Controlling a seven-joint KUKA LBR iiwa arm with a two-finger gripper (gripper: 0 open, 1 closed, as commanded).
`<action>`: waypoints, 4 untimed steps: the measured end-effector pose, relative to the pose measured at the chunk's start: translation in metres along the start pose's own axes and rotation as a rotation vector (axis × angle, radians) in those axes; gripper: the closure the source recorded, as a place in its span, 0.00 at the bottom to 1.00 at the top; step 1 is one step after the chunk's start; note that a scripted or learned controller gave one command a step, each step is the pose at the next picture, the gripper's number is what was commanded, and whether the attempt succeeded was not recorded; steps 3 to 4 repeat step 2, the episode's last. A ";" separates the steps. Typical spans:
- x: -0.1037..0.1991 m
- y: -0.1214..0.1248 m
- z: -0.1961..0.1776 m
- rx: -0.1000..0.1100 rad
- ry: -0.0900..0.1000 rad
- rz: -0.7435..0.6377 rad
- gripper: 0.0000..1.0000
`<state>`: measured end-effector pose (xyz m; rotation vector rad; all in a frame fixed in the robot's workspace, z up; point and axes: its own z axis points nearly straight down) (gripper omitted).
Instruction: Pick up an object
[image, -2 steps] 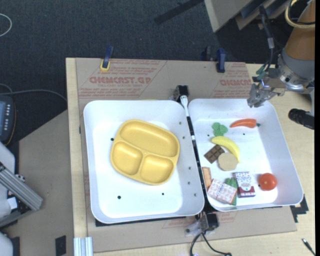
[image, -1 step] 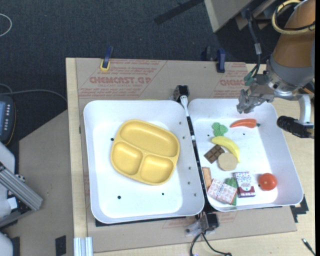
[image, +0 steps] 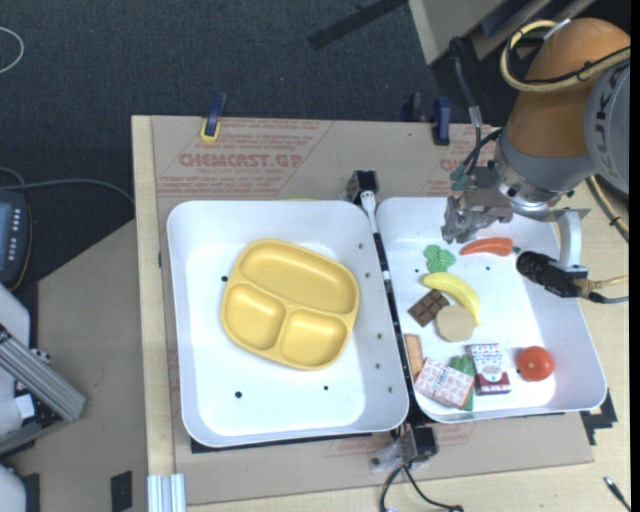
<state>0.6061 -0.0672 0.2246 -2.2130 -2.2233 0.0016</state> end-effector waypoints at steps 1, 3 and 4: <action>0.054 -0.015 0.007 0.000 -0.001 0.000 1.00; 0.100 -0.049 0.002 0.000 0.000 0.000 1.00; 0.100 -0.049 0.002 0.000 0.000 0.000 1.00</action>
